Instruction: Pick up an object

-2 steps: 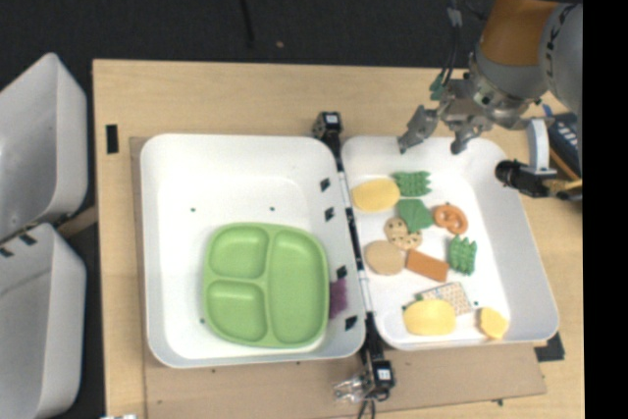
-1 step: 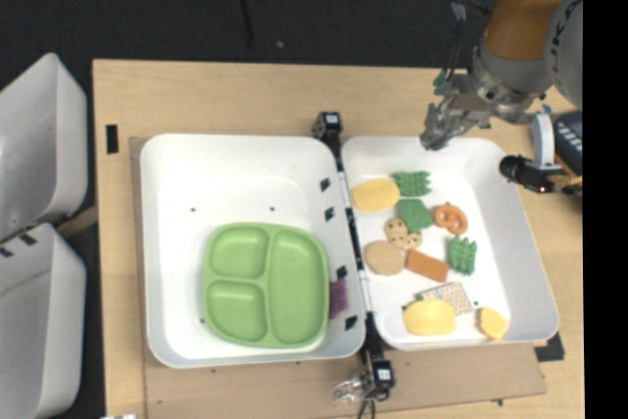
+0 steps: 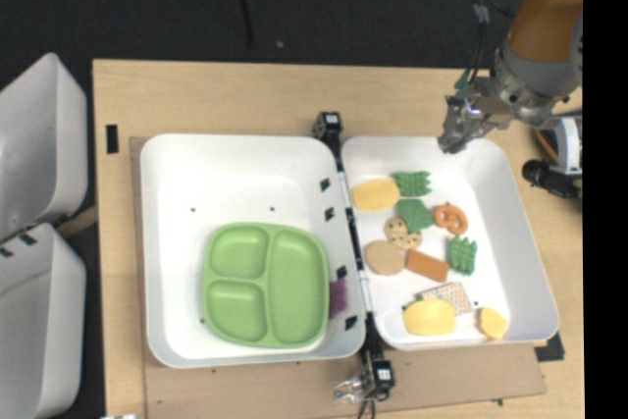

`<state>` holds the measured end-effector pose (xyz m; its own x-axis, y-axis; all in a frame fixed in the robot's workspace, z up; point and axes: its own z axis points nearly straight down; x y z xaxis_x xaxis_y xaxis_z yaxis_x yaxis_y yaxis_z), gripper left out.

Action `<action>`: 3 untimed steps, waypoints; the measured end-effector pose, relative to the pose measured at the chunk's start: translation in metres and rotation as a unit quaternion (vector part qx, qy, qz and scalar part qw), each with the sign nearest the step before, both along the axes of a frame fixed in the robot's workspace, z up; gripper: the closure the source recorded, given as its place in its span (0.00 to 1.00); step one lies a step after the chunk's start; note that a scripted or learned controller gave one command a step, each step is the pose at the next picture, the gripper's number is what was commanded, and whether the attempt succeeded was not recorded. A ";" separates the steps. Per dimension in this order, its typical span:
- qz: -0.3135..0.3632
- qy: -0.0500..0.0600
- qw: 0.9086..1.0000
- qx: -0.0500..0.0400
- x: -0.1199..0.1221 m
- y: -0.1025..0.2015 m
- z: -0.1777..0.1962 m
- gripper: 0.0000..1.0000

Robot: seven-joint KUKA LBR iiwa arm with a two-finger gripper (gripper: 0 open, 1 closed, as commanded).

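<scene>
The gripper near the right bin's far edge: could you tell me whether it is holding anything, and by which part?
Nothing shows between the fingers of the gripper; it hangs over the right bin's far rim, apart from the toy foods.

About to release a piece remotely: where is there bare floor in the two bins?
Left white bin: bare along the far wall, above the green divided plate. Right white bin: bare strip by its right wall. Crowded between the yellow round piece and yellow lemon-shaped piece.
</scene>
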<state>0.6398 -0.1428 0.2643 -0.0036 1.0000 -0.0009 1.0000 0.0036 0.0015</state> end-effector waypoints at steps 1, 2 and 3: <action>-0.004 0.005 1.000 0.000 -0.074 -0.023 -0.066 1.00; -0.005 0.006 1.000 0.001 -0.135 -0.064 -0.150 1.00; 0.001 -0.003 1.000 0.000 -0.138 -0.007 -0.067 1.00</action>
<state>0.5013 -0.1501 0.1977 -0.0061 1.0000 -0.0004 1.0000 0.0061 0.0066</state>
